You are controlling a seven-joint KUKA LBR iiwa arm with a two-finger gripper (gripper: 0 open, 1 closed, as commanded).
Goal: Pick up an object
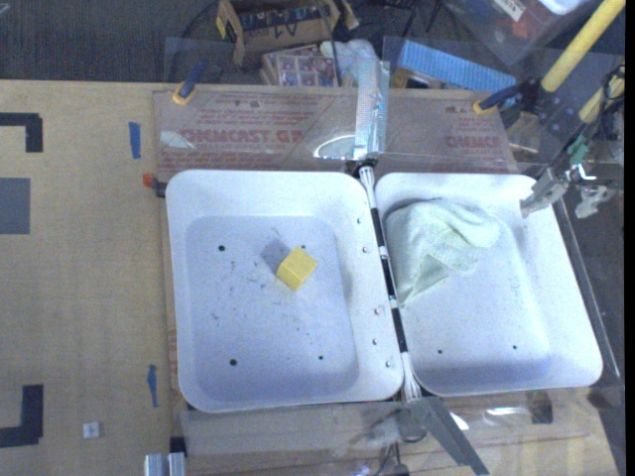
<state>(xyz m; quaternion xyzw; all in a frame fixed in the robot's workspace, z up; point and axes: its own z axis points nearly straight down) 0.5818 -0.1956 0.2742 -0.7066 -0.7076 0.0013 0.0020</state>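
My gripper point(541, 198) (grip state unclear) should descend squarely onto the cloth point(437, 241) just beside my fingers.

This is a robotics lab or workshop, set up for testing rather than living or selling. Two shallow white bins point(266, 390) sit side by side on a bare plywood bench point(79, 266) marked with black and blue tape; behind the bins stand clear plastic panels point(258, 139) held by clamps point(189, 85). Beyond the bench, behind those panels, the dark floor holds a cluttered cardboard box point(283, 13), cables and a yellow pole point(587, 30).
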